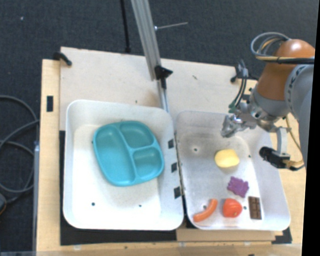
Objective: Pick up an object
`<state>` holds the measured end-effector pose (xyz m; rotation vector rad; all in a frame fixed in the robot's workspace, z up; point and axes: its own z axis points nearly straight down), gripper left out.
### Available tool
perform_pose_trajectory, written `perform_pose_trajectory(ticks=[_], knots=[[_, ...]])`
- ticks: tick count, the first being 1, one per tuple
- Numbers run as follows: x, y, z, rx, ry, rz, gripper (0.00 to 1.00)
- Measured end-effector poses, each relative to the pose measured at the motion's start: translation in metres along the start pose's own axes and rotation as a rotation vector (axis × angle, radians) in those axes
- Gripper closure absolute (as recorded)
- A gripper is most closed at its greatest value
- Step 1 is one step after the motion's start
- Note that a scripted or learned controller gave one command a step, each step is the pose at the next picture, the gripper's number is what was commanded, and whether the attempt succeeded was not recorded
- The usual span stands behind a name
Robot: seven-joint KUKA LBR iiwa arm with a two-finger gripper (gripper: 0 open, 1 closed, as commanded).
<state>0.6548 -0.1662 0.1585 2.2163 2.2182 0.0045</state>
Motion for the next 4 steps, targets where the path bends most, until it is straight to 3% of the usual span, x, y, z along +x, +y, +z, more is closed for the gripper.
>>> perform_pose_trajectory(ticks=[1, 4], knots=[[-0.002, 0.002, -0.055, -0.002, -0.001, -0.002, 1.00], [0.156, -0.030, -0.076, 0.004, 0.005, -0.008, 1.00]])
